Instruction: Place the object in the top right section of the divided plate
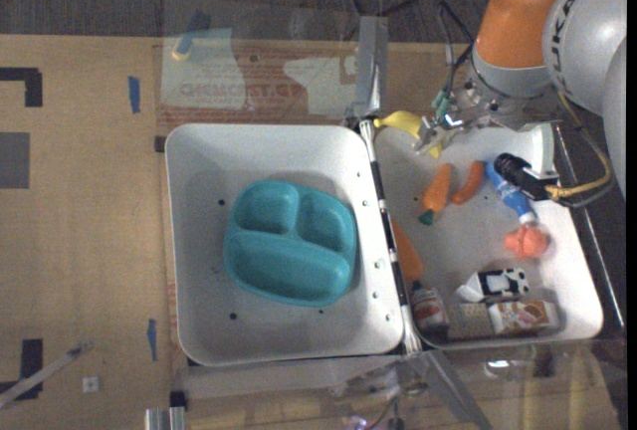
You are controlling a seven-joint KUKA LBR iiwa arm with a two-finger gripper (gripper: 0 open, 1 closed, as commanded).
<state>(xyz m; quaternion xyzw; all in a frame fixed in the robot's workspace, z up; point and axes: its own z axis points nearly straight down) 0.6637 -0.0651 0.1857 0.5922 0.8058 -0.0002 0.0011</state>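
counts: two white bins, one teal divided plate, nine loose items that can be made out.

left bin [189, 219]: holds the divided plate [289, 244], lying flat and turned slightly askew, near the bin's middle. the plate has three sections: one large at the near side, two smaller at the far side. its top right section [324, 219] sits closest to the wall shared by the bins.

right bin [577, 289]: holds all nine loose items.
- one yellow piece [400, 122] in the far left corner.
- three orange carrot-like pieces: one with a green tip [435, 191], one just right of it [468, 182], one along the left wall [406, 254].
- one blue-and-white tube [515, 197].
- one pinkish-orange lump [527, 241].
- one small bottle [428, 307].
- one black-and-white carton [503, 283].
- one flat box [518, 318], at the near wall with the bottle and the carton.

arm: enters from the upper right, with the orange band [518, 5] high over the right bin's far edge. the gripper [436, 131] hangs over the far left corner of the right bin. it is just beside the yellow piece and above the two carrot pieces. cannot tell whether it is apart or together, and nothing is seen held in it.
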